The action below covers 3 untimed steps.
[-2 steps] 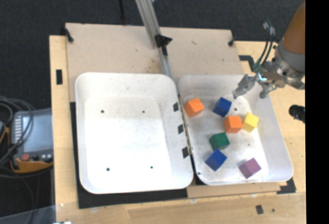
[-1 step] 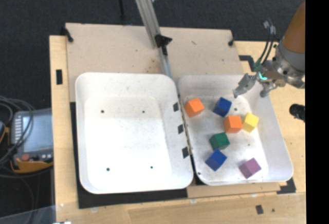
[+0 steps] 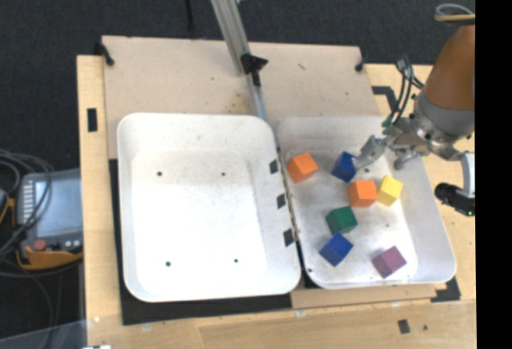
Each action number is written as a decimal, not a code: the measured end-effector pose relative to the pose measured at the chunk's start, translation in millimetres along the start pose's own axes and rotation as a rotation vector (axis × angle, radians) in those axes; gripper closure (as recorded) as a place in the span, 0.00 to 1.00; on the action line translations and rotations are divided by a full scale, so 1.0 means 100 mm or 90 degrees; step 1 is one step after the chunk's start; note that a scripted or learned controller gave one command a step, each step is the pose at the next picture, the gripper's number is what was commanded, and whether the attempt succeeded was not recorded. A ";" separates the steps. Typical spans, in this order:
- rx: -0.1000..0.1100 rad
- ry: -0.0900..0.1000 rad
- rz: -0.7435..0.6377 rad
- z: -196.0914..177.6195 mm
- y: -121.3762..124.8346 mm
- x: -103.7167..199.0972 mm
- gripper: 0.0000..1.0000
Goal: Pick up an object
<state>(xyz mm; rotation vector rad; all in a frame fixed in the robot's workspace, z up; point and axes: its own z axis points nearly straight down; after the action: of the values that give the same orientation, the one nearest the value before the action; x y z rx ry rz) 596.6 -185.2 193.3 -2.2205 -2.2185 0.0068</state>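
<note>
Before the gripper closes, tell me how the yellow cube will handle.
The yellow cube has flat faces, so it probably slides rather than rolls. It looks rigid and light. It sits against an orange cube, which a push may also nudge.

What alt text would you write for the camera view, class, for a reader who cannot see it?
A grey arm's tool hangs over the right bin, near seven small blocks: two orange, two blue, one yellow, one green, one purple. The left bin sits beside it on the bench.
</note>
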 end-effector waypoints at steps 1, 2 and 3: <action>-0.001 0.000 0.000 0.46 -0.08 -0.04 0.00; -0.012 -0.002 -0.001 0.70 -0.03 -0.05 0.00; -0.007 0.000 0.004 0.66 -0.06 -0.06 1.00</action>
<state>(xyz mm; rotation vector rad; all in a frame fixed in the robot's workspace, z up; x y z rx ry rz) 589.9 -191.2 127.5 -2.2329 -2.2169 -0.0051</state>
